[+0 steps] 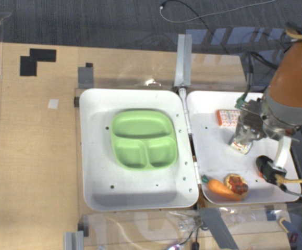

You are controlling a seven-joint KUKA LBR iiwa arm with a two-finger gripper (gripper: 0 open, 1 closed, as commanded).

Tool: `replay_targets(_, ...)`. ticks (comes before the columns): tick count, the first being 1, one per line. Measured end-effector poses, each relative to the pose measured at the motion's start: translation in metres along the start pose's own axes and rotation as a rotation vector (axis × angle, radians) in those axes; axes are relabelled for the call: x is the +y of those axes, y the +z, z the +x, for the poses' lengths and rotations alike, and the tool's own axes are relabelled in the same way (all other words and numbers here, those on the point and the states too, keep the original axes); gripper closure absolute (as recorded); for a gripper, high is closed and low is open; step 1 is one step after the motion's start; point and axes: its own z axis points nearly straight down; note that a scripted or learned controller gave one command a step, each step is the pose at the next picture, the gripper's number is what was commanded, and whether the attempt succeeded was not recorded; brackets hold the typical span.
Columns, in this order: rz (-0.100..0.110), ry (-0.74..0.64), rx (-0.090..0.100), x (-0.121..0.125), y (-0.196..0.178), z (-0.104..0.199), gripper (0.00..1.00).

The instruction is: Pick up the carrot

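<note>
The carrot is orange with a green tip and lies along the front edge of the right bin, its tip pointing left. Touching its right end is a round red and yellow toy food item. My gripper hangs over the middle of the right bin, well behind and to the right of the carrot. Its tips sit at a small pale object on the bin floor.
A red and white box lies at the back of the right bin, left of the gripper. The left bin holds a green divided plate. A black cable fitting hangs at the right bin's right side.
</note>
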Motion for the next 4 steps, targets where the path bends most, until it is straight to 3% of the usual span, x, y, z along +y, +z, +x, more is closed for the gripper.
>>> replay_targets(4, -0.009, -0.043, 0.0, 0.004, -0.042, 0.005, 1.0)
